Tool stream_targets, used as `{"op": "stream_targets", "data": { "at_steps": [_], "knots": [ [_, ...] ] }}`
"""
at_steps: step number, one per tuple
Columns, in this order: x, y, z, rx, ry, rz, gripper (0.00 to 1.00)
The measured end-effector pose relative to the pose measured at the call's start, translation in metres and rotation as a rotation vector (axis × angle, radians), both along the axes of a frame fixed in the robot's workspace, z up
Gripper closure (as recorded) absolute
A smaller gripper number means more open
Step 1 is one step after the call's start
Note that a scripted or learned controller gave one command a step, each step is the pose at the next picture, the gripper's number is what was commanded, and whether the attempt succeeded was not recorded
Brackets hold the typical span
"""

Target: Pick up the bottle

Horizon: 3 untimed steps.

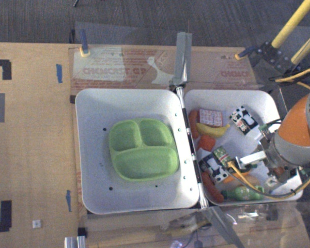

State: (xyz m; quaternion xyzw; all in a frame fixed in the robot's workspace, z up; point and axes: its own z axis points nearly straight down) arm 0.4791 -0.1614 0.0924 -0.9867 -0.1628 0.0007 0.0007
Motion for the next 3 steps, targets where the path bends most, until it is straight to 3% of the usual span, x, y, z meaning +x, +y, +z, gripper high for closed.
{"op": "stream_targets", "data": {
  "at_steps": [1, 2, 3],
  "knots": [
    [0.000, -0.062, 0.110, 0.001, 0.001, -0.034, 0.00],
    [0.001, -0.061, 0.119, 0.001, 0.004, -0.030, 1.00],
    [0.002, -0.035, -0.006, 0.001, -0.004, -0.108, 1.00]
  ]
}}
